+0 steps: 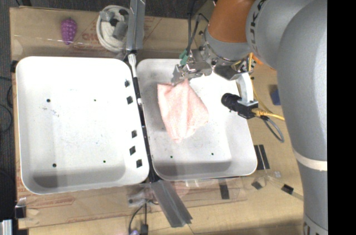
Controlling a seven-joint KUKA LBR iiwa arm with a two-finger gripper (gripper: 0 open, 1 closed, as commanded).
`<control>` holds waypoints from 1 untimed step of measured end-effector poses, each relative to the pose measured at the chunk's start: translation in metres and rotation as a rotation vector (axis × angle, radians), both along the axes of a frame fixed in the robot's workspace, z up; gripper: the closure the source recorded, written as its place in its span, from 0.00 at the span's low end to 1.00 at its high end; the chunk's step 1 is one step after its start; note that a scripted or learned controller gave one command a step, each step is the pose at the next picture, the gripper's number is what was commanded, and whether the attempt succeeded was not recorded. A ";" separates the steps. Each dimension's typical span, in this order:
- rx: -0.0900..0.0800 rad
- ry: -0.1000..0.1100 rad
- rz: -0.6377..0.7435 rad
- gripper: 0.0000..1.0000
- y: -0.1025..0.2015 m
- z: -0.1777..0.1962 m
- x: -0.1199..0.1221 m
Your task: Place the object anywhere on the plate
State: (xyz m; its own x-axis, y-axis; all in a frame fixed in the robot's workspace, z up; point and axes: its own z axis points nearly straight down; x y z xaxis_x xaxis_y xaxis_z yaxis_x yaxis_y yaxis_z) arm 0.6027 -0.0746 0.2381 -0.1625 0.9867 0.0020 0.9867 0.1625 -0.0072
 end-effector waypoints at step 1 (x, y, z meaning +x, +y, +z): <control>0.000 -0.001 0.009 1.00 0.003 -0.007 0.000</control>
